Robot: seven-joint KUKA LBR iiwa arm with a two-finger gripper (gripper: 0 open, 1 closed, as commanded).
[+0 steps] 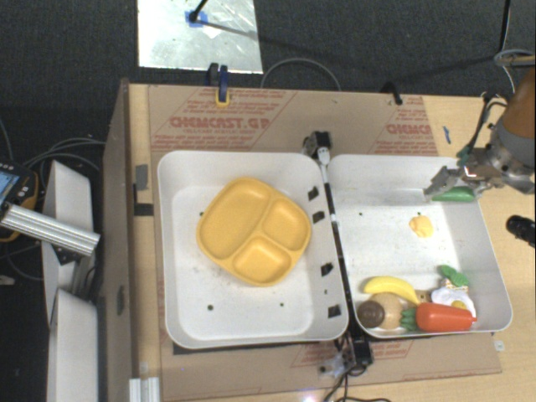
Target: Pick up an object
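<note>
My gripper (437, 189) hangs over the back right corner of the right bin (377, 224), its fingers drawn together into one grey wedge. A flat green object (456, 196) sits right at the fingertips, pinched between them and sticking out to the right under the wrist. Loose on the bin floor are a small yellow lump (421, 224) in the middle and a front-corner pile. That pile holds a yellow banana (389, 287), a brown ball (371, 312), a red-orange carrot-like piece (442, 316) and a white and green toy (453, 287).
The left bin (180, 308) holds a yellow divided plate (253, 230). A black-clipped divider (328, 224) runs between the bins. Cardboard surrounds both bins, and cables and a metal rail lie off to the left.
</note>
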